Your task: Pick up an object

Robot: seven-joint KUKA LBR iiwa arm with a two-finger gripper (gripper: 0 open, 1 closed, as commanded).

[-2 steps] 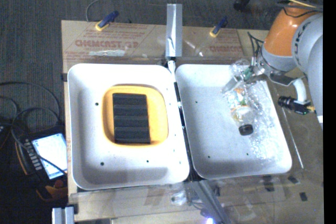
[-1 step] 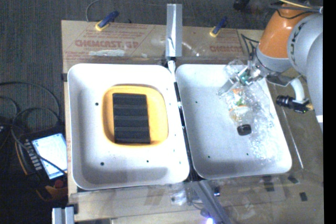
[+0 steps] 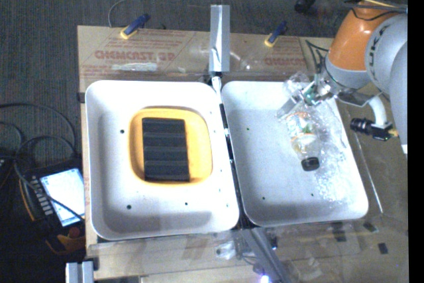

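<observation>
The arm (image 3: 391,43) is pale grey and smoothly rounded, with a broad glossy orange band (image 3: 351,43) above the wrist — dark lettering runs along the grey shell just beside it. A small black cylindrical fitting (image 3: 371,127) juts from a white curved part below. The gripper (image 3: 306,97) end looks clear and glinting — details blurred.

— What sits on the desk (image 3: 99,53)?
— Two bins side by side. The left bin (image 3: 106,142) holds a tray (image 3: 171,146) in its middle, with a ridged block (image 3: 164,149) lying in the tray.
— And the right bin (image 3: 265,162)?
— The gripper (image 3: 310,142) hangs over its far right part; the arm (image 3: 371,43) reaches in from the right.
</observation>
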